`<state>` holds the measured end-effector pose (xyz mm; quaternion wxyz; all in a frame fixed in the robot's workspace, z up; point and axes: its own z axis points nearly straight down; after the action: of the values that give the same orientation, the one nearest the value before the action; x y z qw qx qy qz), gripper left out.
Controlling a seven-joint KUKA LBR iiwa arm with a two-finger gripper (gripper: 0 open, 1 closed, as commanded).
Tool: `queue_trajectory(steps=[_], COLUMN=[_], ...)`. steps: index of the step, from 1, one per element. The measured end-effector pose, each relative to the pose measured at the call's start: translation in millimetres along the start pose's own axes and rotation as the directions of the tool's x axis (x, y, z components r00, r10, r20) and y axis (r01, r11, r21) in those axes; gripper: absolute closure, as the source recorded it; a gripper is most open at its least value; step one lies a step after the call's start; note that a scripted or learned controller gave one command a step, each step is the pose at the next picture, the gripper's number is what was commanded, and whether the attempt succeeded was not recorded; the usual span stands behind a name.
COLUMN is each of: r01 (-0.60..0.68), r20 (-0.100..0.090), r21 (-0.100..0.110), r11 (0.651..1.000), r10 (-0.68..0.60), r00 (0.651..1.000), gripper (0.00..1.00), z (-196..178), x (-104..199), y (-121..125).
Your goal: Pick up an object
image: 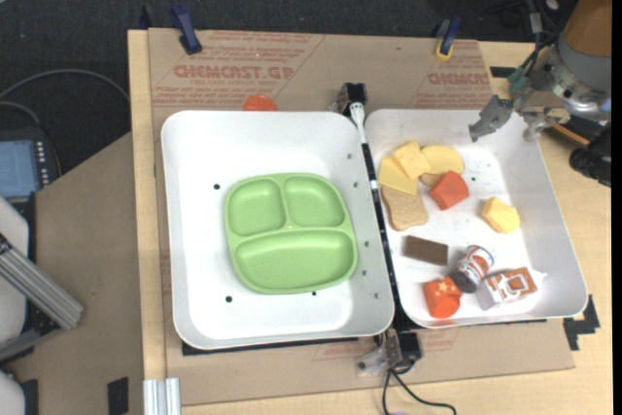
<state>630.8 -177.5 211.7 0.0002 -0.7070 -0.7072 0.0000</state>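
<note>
Two shallow white bins sit side by side on the worktop (292, 63), which is covered with brown cardboard printed in red lettering. The left bin (194, 151) fills the middle of the frame and holds a green divided plate (290, 232) with three compartments, lying flat near the bin's centre.

The right bin (554, 238) carries the loose objects. In its upper middle lie several pale yellow cheese-like slices (418, 164), overlapping one another. Just right of and below them stands a red block (448, 190), touching the slices' edge. A tan cracker-like piece (403, 206) lies under the yellow slices toward the bin's left wall. A small yellow chunk (501, 215) sits apart, toward the bin's right side. Below the cracker is a dark brown bar (425, 250). At the lower end of the bin a red tomato-like piece (442, 297) rests close to a small red-and-white can (473, 265) and a red-and-white packet (509, 285) (the can and packet are touching or nearly so; which one, I cannot tell).

The gripper (507, 119) hangs at the upper right of the frame, over the upper edge of the right bin, well apart from all the objects. Its fingers are spread apart with nothing between them. The grey arm (583, 63) behind it reaches in from the right edge of the frame.

Two blue clamps (185, 27) pin the cardboard at the top edge, and a small orange item (259, 103) lies just above the left bin.
</note>
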Motion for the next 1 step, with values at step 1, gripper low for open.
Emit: queue_trajectory(steps=[1], r01=[0.001], r20=[-0.006], r21=[0.014], r11=[1.000], r10=[-0.001], r00=[1.000], gripper=[0.00], z=[120.7], x=[44.3], y=[-41.7])
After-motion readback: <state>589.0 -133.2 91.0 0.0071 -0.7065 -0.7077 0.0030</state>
